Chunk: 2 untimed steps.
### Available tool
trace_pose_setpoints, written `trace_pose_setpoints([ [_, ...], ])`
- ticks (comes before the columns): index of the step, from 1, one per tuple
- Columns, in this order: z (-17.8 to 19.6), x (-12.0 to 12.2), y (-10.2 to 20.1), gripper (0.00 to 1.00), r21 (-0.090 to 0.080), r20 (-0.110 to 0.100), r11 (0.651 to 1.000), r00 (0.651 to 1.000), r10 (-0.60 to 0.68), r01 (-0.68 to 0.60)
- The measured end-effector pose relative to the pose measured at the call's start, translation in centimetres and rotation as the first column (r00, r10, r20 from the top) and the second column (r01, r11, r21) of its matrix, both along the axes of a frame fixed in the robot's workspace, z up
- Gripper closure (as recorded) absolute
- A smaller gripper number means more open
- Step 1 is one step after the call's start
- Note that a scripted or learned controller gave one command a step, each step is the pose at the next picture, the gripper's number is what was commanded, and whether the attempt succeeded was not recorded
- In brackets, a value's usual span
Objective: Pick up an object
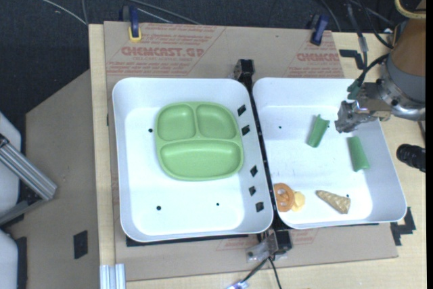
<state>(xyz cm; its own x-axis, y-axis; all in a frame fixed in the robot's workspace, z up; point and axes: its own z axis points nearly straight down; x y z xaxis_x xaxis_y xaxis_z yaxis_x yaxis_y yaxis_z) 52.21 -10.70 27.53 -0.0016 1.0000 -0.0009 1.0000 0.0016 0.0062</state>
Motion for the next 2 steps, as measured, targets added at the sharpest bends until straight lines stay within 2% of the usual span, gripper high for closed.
trace_pose_setpoints([
  [1, -1.1, 3.2, 5.4, 1.0, 0.003, -0.005, 1.0, 1.0, 0.005, -0.005],
  [2, -2.8, 5.0, 9.8, 1.0, 0.003, -0.006, 1.0, 1.0, 0.004, -0.004],
])
